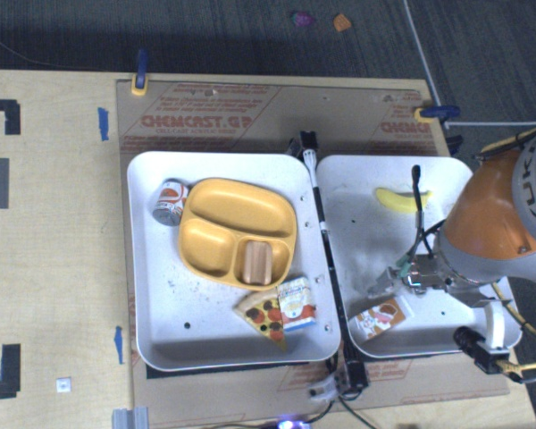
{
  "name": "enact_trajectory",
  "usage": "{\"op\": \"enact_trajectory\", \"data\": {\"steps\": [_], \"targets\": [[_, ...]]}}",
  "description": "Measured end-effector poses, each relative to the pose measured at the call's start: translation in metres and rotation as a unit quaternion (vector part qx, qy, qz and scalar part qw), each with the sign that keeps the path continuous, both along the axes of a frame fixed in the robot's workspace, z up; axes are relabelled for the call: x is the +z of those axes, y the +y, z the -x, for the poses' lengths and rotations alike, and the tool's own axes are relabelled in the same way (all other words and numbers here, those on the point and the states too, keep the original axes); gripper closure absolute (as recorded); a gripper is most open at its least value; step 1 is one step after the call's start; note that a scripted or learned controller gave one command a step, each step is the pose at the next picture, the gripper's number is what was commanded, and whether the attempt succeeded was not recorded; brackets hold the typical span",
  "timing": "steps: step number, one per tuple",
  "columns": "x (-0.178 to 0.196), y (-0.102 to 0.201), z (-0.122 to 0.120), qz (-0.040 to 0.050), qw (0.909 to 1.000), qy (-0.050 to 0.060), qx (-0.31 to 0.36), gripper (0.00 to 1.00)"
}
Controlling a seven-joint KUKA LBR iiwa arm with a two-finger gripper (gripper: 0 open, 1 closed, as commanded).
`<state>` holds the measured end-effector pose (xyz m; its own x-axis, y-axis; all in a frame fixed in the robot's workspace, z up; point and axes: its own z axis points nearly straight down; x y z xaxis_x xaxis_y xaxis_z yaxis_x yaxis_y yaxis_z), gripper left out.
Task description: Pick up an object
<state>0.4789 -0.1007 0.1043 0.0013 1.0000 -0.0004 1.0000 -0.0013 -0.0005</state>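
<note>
Two white bins sit side by side on a brown board atop the pale bench. Low in the right bin (447,342), a small red-and-white carton (379,319) lies just left of the gripper (402,280), apart from it; I cannot tell how its jaws stand. Lower centre, a pizza slice (263,315) touches a small milk carton (295,303). Above them rests a yellow divided plate (223,217) holding a hot dog (256,262), a can (169,201) at its left. A banana (400,201) lies upper right

"CHEMCAST GP" on brown board (192,121)
</note>
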Motion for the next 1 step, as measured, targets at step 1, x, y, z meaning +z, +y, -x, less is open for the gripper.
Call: {"op": "enact_trajectory", "data": {"steps": [1], "targets": [[-0.0144, 0.0069, -0.0014, -0.0001, 1.0000, -0.002, -0.001, 0.00]]}}
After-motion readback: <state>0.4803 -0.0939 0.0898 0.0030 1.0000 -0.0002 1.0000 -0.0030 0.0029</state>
